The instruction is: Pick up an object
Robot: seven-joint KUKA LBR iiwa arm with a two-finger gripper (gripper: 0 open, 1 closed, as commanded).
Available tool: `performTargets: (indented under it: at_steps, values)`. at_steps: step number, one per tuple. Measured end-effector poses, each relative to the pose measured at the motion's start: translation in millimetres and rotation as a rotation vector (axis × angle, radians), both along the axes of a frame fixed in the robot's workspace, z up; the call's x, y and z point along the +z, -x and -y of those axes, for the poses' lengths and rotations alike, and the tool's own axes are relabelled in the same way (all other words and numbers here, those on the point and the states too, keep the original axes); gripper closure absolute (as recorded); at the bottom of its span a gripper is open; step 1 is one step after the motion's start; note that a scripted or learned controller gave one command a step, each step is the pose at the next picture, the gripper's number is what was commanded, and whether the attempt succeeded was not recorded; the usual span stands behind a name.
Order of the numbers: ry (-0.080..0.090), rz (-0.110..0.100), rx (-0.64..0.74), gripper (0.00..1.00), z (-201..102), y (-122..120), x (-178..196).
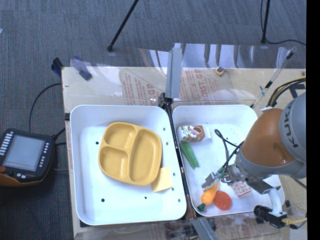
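Note:
The grey arm with its orange band (267, 141) reaches into the right bin (250, 115) from the right. Its gripper (217, 177) is low over the bin's front half, just above the top end of an orange toy carrot (209, 194). A red tomato-like disc (223, 200) lies beside the carrot. A small red and white box (242, 188) sits right of the gripper, partly under the wrist. Further back lie a green vegetable (189, 154) and a brown and white snack packet (192, 133).
The left bin (87, 184) holds a yellow divided plate (131, 153) and a pale yellow wedge (162, 180) by the dividing wall. Black cables (225, 143) trail across the right bin. A handheld control pendant (24, 156) sits left of the bench.

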State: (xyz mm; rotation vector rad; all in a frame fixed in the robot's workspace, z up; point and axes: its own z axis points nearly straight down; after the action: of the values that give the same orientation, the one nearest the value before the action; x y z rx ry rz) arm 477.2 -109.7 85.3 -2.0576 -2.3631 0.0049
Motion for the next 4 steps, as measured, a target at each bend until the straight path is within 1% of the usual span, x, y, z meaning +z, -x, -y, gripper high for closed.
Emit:
performTargets:
  at_steps: [1,2,3,4]
  values:
    - [-0.002,-0.001,-0.005,1.0,0.4,0.0,9.0]
    - [-0.002,-0.002,-0.005,0.0,0.4,0.1,8.8]
    - [0.0,0.001,0.027,0.0,-27.3,3.1,-0.2]
    - [0.004,0.01,0.046,0.0,28.9,-40.4,40.2]
